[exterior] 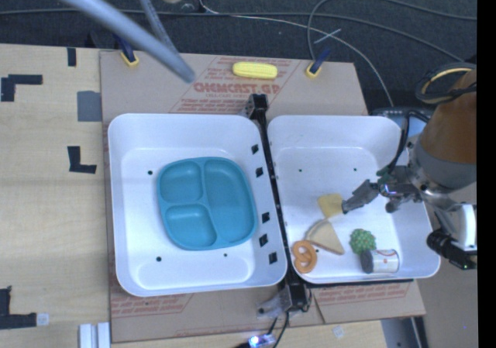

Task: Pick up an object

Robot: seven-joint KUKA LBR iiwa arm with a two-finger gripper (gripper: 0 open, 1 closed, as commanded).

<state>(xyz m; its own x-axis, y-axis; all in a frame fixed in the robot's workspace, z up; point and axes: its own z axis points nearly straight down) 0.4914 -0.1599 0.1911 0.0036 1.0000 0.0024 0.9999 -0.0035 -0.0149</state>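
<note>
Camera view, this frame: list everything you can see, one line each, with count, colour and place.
bins: 2, white, side by side on the bench
divided plate: 1, blue, in the left bin
cheese wedge: 1, yellow, in the right bin
bread slice: 1, tan, right bin, below the cheese wedge
pretzel: 1, orange-brown, right bin, near front left corner
broccoli: 1, green, right bin
can: 1, silver, right bin, front right
banana-like piece: 1, yellow, on the cardboard behind the bins
arm: 1, grey with orange band, at right
end effector: 1, dark, low over the right bin beside the cheese wedge
</note>
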